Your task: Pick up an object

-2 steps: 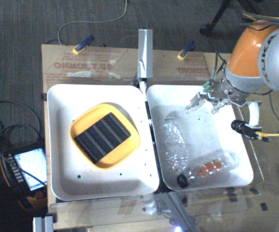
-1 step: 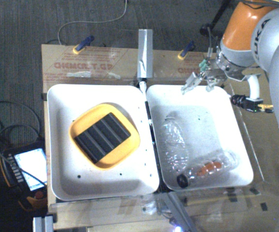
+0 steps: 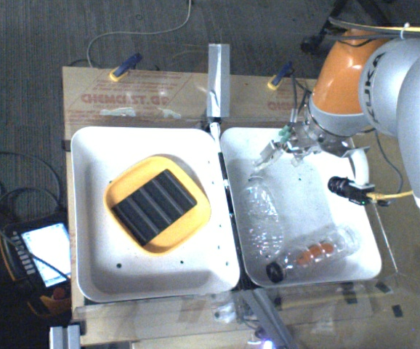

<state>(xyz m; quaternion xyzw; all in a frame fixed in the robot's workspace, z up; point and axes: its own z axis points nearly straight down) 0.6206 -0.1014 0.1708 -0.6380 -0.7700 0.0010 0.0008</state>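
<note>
Clear plastic bottles (image 3: 262,213) — the likely pick targets — lie in the right bin (image 3: 359,264), lower right of centre in the frame. One bottle runs roughly top to bottom along the bin's left side. A second bottle (image 3: 315,253), with an orange label and a dark cap at its lower-left end, lies along the bin's bottom edge, slanting slightly upward to the right. The two bottles are near each other at the bin's lower left; whether they touch cannot be told through the clear plastic.

Left bin (image 3: 94,151), left of centre: one yellow object (image 3: 159,203) with a black ribbed top face, lying flat and rotated at an angle, roughly mid-bin.

Arm enters from the upper right; orange band (image 3: 341,75) visible above the wrist. Gripper (image 3: 286,144) sits over the upper part of the right bin, above the upright-running bottle and apart from it. Jaws — state cannot be told from this view.

Worktop (image 3: 134,100) behind the bins is a brown board with two blue-and-yellow clamps (image 3: 125,67) along its top edge.
</note>
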